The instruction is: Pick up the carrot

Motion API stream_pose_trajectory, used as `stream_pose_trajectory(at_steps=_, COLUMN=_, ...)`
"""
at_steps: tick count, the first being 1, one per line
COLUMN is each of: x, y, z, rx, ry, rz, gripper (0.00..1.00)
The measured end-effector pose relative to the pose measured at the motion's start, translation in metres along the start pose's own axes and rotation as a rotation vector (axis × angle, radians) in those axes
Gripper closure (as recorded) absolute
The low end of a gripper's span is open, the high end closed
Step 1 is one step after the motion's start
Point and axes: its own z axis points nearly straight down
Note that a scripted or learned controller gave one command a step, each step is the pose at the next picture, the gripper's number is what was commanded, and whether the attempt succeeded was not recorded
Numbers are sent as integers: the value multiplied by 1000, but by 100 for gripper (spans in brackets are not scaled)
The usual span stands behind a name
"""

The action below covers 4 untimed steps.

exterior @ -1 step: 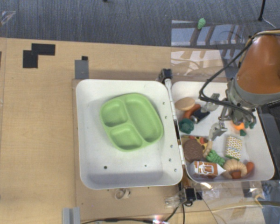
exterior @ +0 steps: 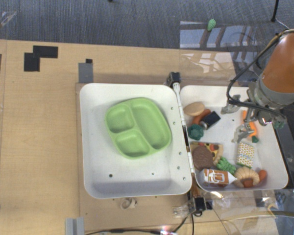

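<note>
The carrot [exterior: 254, 127] is a small orange piece with a green tip. It lies in the right bin [exterior: 272, 153] near that bin's far right side. My gripper [exterior: 247, 125] hangs right over it, below the orange band of the arm [exterior: 283, 62], and covers part of it. From this slant I cannot make out whether the carrot is gripped or merely lying under the tool.
The right bin also holds a bread roll [exterior: 195, 108], a dark block [exterior: 212, 119], a teal piece [exterior: 196, 131], a brown cookie [exterior: 202, 156], a patterned cracker [exterior: 245, 153], a small carton [exterior: 216, 177] and a croissant [exterior: 247, 174]. A green divided plate [exterior: 137, 127] sits in the left bin [exterior: 95, 175].
</note>
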Motion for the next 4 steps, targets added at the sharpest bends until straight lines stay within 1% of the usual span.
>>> stream_pose_trajectory(at_steps=1, x=-26, y=-61, z=98, rx=2, ry=-6, rz=-30, gripper=0)
stream_pose_trajectory(at_steps=2, x=-3, y=-70, z=100, rx=-1, ry=1, rz=-289, gripper=0)
stream_pose_trajectory(at_steps=3, x=3, y=-68, z=100, rx=-2, ry=0, rz=-573, gripper=0)
stream_pose_trajectory(at_steps=4, x=-2, y=-69, z=85, rx=6, ry=-13, rz=-571, gripper=100)
